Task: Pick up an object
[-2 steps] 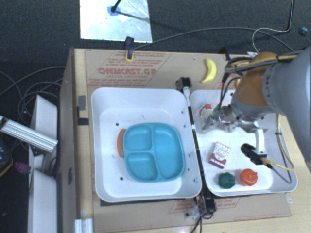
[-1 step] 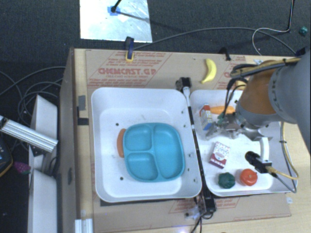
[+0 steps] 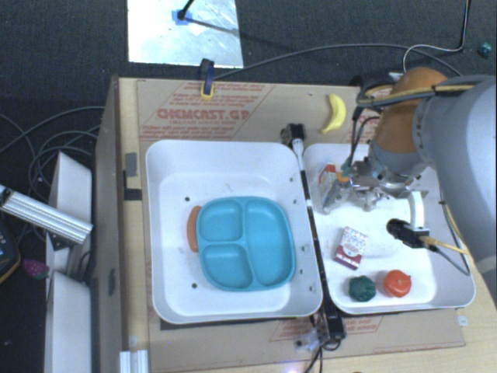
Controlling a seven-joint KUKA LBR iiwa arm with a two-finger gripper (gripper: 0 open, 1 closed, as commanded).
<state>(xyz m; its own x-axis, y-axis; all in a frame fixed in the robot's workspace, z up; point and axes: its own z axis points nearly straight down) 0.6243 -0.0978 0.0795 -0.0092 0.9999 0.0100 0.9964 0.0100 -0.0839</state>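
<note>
My gripper [image 3: 335,190] hangs low over the upper left part of the right bin [image 3: 458,286], close to the wall between the two bins. A small orange-and-white bit [image 3: 329,172] shows right beside it; I cannot tell whether that bit is held. Nearer the front of the same bin lie a red-and-white box [image 3: 351,247], a dark green lump [image 3: 361,288] and an orange-red round thing [image 3: 397,284]. All three lie apart from the gripper.
The left bin [image 3: 167,208] holds a blue divided plate [image 3: 245,242] with an orange sausage-like piece [image 3: 191,228] along its left edge. A yellow banana [image 3: 335,113] lies on the cardboard behind the right bin. The grey arm covers the right bin's upper right.
</note>
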